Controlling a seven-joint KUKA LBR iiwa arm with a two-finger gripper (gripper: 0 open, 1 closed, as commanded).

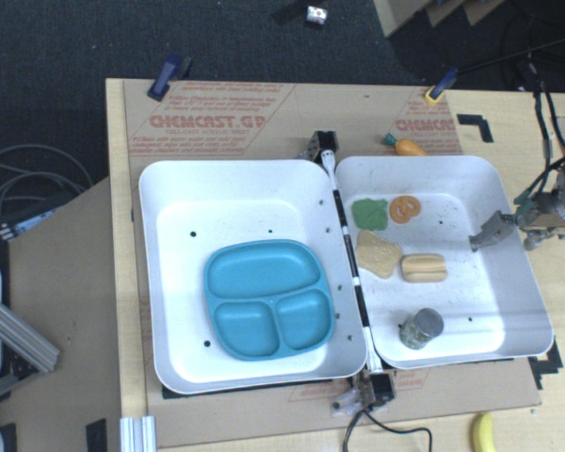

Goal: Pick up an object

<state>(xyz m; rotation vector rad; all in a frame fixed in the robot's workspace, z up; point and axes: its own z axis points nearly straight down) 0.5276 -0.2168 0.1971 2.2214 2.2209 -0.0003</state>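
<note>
Starting at the near edge: yellow curved banana-like piece (483, 432) lies on the bench outside the bins, bottom right. Black cable and clip (372, 391) sit at the near junction of the two bins.

Left shallow white bin (169, 205) holds a light-blue three-compartment plastic tray (268, 297), lying flat, roughly centred, slightly toward the near side.

Right shallow white bin (518, 332) holds the candidates for picking. Nearest is a small grey-green can-like cylinder (420, 328), tipped, close to the near wall. Behind it, mid-bin: a tan bread-roll-shaped piece (423, 267), and just beside it on the left a beige flat slice-shaped piece (377, 253), the two nearly touching. Further back: a green flat leaf-like piece (369, 214) with an orange ring-shaped piece (405, 208) just beside it on the right.

Grey two-finger gripper (480, 235) sits at the right side of the right bin, pointing left over bare bin floor, well apart from every object. Nothing between the fingers; cannot tell if the claw is apart or together, too small and blurred.

Beyond the bins, an orange carrot-shaped piece (407, 146) lies on the brown board (217, 121). Blue clamp (168, 76) at far left corner, yellow-blue clamp (441, 86) at far right.
</note>
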